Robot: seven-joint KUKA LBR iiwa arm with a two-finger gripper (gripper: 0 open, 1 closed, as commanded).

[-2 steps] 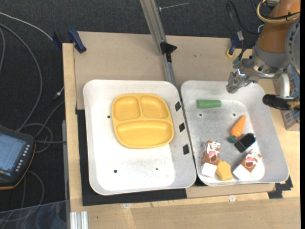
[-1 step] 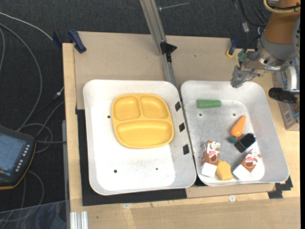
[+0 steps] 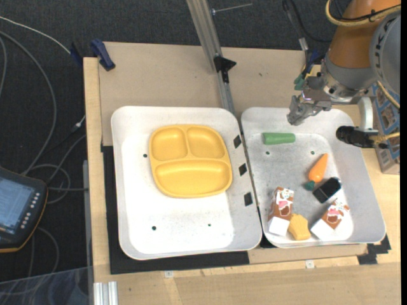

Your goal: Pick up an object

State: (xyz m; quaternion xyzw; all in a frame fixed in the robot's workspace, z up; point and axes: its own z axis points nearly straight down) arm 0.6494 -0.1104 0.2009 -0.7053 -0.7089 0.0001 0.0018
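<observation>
The desk holds two bins; the gripper (image 3: pixel 299 115), finger state unclear, hovers just beyond the green block (image 3: pixel 278 138): lower squarely over it

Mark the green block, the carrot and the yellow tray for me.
green block (image 3: pixel 278 138): camera view, middle of its top face.
carrot (image 3: pixel 318 166): camera view, middle of the orange body.
yellow tray (image 3: pixel 189 178): camera view, floor of its large compartment.

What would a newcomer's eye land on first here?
Probably the yellow divided plate, alone in the left bin. Next, the orange-banded arm's gripper over the right bin's far edge, just above a green block; a carrot and small toys cluster near the front.
</observation>
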